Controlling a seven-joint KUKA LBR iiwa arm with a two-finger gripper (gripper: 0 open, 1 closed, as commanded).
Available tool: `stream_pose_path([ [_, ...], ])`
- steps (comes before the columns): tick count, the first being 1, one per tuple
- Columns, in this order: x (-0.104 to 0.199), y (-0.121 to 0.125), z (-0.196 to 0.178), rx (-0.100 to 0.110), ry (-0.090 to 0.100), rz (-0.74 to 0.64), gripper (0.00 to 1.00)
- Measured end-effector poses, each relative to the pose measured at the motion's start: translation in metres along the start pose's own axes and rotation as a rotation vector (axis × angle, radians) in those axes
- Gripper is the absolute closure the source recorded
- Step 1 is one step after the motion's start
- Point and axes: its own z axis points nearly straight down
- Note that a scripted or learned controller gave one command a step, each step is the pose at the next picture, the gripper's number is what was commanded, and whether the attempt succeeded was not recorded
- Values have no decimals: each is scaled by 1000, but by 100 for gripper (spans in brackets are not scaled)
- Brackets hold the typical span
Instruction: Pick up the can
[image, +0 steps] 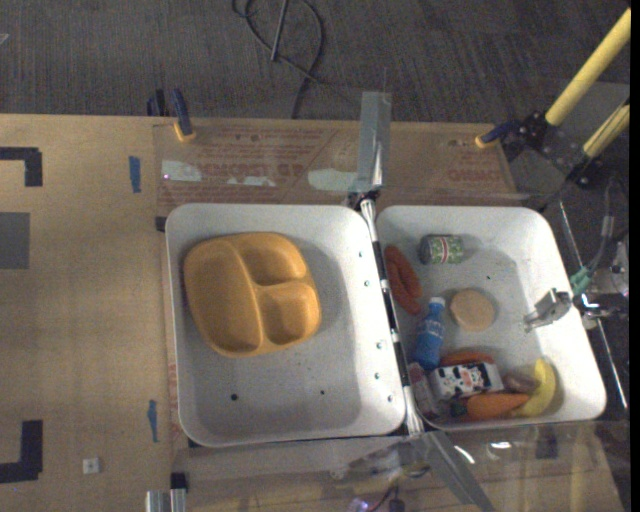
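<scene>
The can (441, 249) is green with a pale label. It lies on its side near the back of the right bin (520, 228). My gripper (547, 309) is at the right side of that bin, near its right wall. It is to the right of the can and nearer the front, well apart from it. A round tan bun (472, 310) lies between the gripper and the bin's middle. Nothing shows in the gripper.
A red sausage (403, 279), a blue bottle (430, 334), a cow-print carton (466, 379), a carrot (496, 405) and a banana (543, 388) crowd the right bin's left and front. A yellow divided plate (252, 293) lies in the left bin (300, 400).
</scene>
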Motion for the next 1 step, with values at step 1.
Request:
stream_pose_path([
  [1,36,84,42,-2,-1,121,0],
])
